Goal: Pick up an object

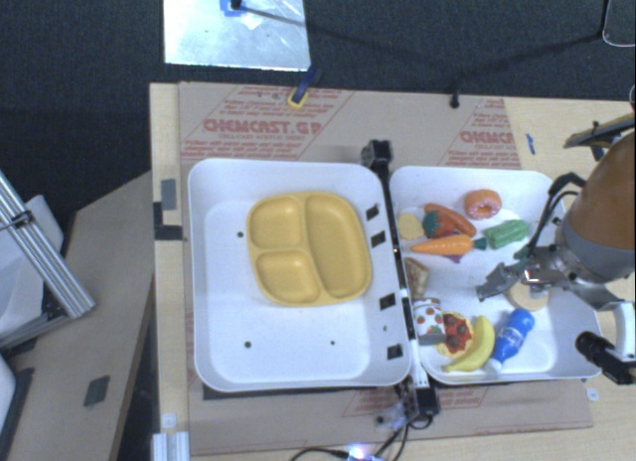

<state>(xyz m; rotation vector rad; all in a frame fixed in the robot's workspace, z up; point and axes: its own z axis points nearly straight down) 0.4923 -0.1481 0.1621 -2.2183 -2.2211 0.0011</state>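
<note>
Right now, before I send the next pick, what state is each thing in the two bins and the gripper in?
Yellow divided plate: flat in the left bin, compartments bare.
Carrot: lying on its side, right bin.
Donut: flat, near the far wall.
Banana: lying beside the blue bottle, which lies tipped over.
Gripper: low over the right bin, nothing seen between its fingers.

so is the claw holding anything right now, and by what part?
Nothing visibly held. The claw hangs over the right bin, above the blue bottle; no object shows between its fingers.
</note>
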